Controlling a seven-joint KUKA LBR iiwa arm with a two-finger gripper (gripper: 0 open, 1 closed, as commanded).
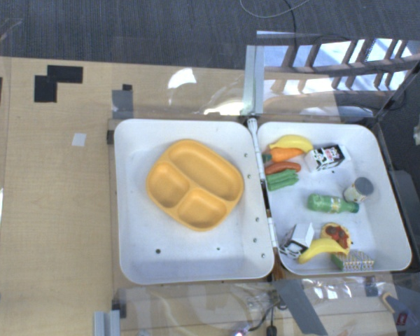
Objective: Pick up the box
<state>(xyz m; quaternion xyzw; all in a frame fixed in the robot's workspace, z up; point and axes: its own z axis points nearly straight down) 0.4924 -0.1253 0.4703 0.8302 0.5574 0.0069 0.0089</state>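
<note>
A white box with black print (325,157) lies in the upper part of the right bin (386,208), just right of a yellow banana (292,143) and an orange carrot (285,155). A second, smaller white and black box (297,238) lies tilted near the right bin's front left corner, touching another banana (318,250).
A yellow divided plate (194,184) lies in the left bin (143,254). The right bin also holds a green vegetable (281,180), a green bottle (331,204), a grey can (359,189), a red and yellow toy (337,235) and a ridged tan piece (359,261).
</note>
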